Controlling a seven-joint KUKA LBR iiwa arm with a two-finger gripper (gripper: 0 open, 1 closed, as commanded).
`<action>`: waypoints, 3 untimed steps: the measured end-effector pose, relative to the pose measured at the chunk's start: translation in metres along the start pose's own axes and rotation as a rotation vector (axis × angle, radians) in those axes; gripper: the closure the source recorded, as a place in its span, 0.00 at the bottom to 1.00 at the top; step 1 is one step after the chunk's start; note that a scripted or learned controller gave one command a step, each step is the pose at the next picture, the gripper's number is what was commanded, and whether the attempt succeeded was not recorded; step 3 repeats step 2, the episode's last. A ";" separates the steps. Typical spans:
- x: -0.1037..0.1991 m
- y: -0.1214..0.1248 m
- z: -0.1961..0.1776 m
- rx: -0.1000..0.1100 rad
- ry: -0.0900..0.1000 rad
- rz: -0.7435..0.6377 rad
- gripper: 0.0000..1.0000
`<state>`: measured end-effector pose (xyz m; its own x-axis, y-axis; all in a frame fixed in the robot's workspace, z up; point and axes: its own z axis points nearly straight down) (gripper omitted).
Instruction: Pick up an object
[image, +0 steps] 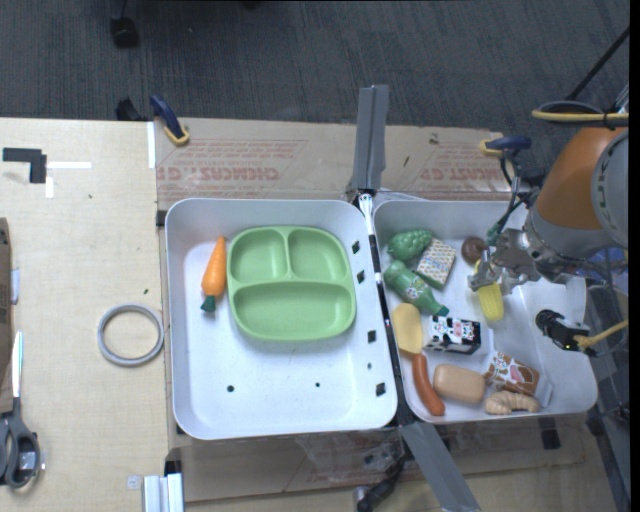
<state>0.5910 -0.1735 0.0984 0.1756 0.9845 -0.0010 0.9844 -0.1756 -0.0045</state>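
Tool (492, 277): over right white plastic bin (570, 405), jaw state indiscernible. Yellow toy corn cob (490, 301): directly beneath. Black-and-white cow-print carton (455, 334): nearby, lower left.

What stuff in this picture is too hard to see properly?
- Gripper, camera view: the wrist above covers its fingers, so a grip on the yellow toy cannot be told.
- Brown thing: partly behind the gripper, too small to name.
- Scissors: cut off by the left edge.
- Black-and-white carton: its print is too small to read.
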 end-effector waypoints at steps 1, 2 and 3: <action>0.021 -0.046 -0.002 -0.002 0.001 -0.149 1.00; 0.110 -0.062 -0.170 -0.003 -0.001 -0.233 1.00; 0.110 -0.062 -0.170 -0.003 -0.001 -0.233 1.00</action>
